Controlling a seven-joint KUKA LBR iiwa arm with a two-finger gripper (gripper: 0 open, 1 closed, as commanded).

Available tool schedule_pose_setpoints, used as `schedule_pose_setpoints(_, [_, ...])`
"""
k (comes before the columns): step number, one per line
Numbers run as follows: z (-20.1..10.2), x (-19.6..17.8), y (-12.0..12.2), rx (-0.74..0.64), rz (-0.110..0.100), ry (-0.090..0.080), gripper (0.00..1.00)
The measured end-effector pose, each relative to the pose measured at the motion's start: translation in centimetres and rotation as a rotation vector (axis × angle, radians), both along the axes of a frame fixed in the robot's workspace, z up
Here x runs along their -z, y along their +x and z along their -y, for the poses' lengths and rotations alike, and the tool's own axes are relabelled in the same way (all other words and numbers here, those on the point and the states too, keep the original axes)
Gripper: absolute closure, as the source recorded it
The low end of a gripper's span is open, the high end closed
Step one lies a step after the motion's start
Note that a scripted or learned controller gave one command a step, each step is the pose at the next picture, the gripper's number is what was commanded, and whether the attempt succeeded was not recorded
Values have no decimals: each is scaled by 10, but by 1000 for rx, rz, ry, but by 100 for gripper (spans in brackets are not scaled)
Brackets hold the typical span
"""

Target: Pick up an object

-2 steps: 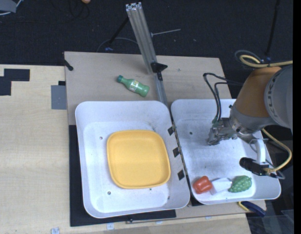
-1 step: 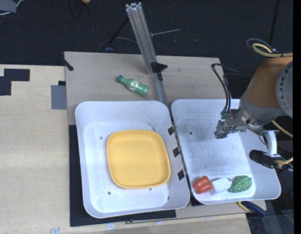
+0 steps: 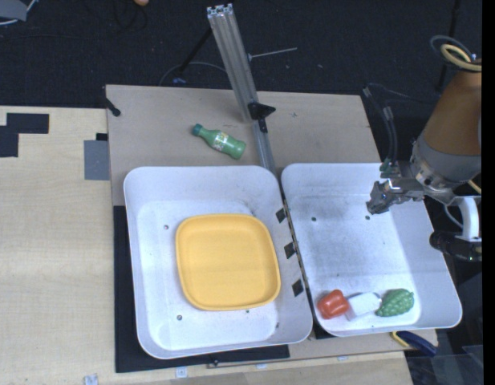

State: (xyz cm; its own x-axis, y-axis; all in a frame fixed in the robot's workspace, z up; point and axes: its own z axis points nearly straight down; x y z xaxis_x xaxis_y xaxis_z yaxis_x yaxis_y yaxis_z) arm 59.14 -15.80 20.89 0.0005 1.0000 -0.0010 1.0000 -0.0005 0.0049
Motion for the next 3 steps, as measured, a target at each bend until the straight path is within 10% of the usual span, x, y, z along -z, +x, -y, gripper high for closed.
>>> schedule_pose_setpoints(2, [0,-86,7,0,-3,1,100])
schedule_pose_setpoints(3, [-52,-86,17,-4,-5,2,100])
